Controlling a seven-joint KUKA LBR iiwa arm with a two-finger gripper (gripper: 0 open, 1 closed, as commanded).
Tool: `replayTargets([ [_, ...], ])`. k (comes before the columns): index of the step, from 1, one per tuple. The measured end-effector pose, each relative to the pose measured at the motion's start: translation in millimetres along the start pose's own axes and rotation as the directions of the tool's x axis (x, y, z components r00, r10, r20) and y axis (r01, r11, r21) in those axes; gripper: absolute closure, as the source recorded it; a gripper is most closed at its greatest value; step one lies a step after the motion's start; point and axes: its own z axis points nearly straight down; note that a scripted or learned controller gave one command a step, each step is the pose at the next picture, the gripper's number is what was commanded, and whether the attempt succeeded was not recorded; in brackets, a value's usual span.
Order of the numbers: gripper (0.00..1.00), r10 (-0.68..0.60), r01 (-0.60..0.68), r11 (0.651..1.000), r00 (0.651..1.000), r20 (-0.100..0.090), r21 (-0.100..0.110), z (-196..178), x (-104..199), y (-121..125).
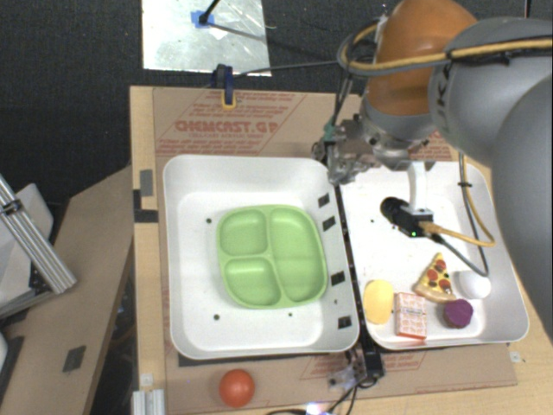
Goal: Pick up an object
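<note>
Plainly, the pick is not done: nothing sits in the hand (344, 164), and I cannot tell whether it is spread or pressed together. The candidates all lie in the right bin (380, 249), to the right of the green plate (270, 256) and level with its near edge. Closest to the plate is a yellow piece (378, 301). Just beyond it is a small red-and-white box (410, 315), then a toy pizza slice (435, 277), and farthest from the plate a purple piece (458, 313). They are packed close, some touching. The hand hangs above and to the right of the plate's far corner, over the wall the two bins share, well apart from that cluster.

I judge the whole job is left: travel to the cluster, descend, close, lift. The crowding is the main nuisance; closing on one piece could nudge its neighbours.

The plate itself lies flat in the left bin (199, 188). An orange ball (236, 386) rests on the worktop (285, 115), nearer than the plate and outside both bins.
</note>
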Motion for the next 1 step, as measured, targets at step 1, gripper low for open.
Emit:
replayTargets([
  [1, 1.0, 0.0, 0.0, 1.0, 1.0, 0.0, 0.0, 6.3, 47.2, 20.3],
])
